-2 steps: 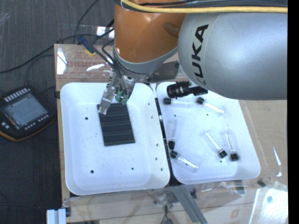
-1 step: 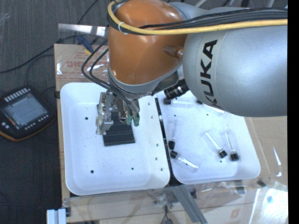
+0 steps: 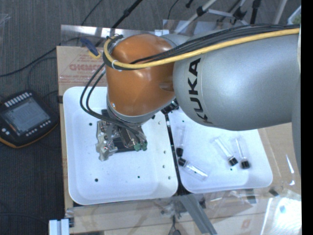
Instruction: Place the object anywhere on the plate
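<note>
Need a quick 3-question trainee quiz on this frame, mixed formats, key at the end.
1. True or false: the hand hangs over the left bin.
2. Which bin holds the clear vials with black caps? A) left B) right C) both
3. Fill in: the dark handheld pendant lies to the ____ of the bench in the camera view.

Key: 1 true; 2 B, they lie in the right bin; 3 left.
</note>
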Robot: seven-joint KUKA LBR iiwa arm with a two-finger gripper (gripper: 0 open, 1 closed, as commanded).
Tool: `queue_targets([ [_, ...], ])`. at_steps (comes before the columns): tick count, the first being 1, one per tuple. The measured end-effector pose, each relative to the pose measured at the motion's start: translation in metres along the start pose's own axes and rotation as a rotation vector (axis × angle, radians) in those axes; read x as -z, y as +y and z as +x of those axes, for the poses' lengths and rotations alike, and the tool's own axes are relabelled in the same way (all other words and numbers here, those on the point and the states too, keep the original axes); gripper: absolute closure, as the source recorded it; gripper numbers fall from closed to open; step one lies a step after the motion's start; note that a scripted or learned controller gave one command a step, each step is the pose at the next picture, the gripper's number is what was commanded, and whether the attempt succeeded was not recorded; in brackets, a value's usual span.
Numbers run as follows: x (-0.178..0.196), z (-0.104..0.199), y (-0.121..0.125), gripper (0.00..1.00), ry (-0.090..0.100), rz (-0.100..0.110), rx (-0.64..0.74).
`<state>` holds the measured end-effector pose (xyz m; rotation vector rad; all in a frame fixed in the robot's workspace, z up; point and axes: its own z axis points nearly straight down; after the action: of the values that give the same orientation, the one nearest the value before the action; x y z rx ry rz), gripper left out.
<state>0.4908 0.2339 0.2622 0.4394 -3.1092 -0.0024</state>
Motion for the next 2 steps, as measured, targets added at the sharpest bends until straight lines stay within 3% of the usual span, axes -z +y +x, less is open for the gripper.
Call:
queue_targets([
  [1,0.009,-0.097,-0.027,1.00,-0.002,-0.002,0.003],
  [2,0.023,-0.055,-0.015,1.00,-0.002,-0.002,0.395],
])
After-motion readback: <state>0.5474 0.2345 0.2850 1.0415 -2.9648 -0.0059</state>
